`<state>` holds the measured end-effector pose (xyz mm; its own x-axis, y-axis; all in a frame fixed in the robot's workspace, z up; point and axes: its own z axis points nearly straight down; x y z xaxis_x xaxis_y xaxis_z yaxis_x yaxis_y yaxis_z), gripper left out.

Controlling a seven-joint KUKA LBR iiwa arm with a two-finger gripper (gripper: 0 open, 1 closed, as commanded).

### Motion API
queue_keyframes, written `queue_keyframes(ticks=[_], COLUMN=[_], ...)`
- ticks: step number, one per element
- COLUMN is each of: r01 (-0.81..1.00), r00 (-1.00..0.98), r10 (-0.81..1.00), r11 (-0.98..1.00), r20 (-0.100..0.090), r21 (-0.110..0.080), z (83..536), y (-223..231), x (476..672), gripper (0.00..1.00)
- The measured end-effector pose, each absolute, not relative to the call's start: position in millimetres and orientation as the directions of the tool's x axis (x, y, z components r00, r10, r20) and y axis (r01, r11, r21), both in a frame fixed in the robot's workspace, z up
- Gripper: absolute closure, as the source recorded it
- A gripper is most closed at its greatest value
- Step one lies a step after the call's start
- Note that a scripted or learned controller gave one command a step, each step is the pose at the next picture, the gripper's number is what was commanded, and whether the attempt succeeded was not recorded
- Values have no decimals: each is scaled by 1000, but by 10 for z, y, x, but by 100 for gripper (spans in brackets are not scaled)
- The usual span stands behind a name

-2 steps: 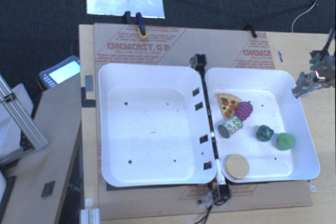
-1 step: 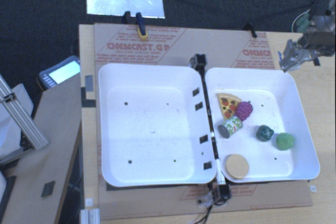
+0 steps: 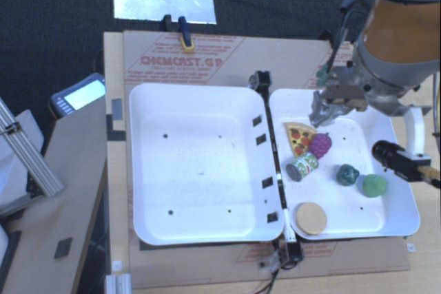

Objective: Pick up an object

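My gripper (image 3: 324,113) hovers, jaw state unclear, at twelve o'clock of the pizza slice (image 3: 299,138), poised over the right bin (image 3: 396,220).

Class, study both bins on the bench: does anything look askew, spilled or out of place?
One thing: the small can in the right bin lies tipped on its side, against the pizza slice and grape bunch. The other toys lie loose, which suits a picking bin. Nothing looks spilled or damaged.
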<state>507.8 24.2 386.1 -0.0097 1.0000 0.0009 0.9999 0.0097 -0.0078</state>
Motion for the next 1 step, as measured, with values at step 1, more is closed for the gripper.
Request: queue_keyframes(ticks=[1], r01=[1000], r00=[-11], r10=[1000], r11=[11], r20=[2], r21=[-3], z=[3353], y=[920], x=[4906], gripper=[100])
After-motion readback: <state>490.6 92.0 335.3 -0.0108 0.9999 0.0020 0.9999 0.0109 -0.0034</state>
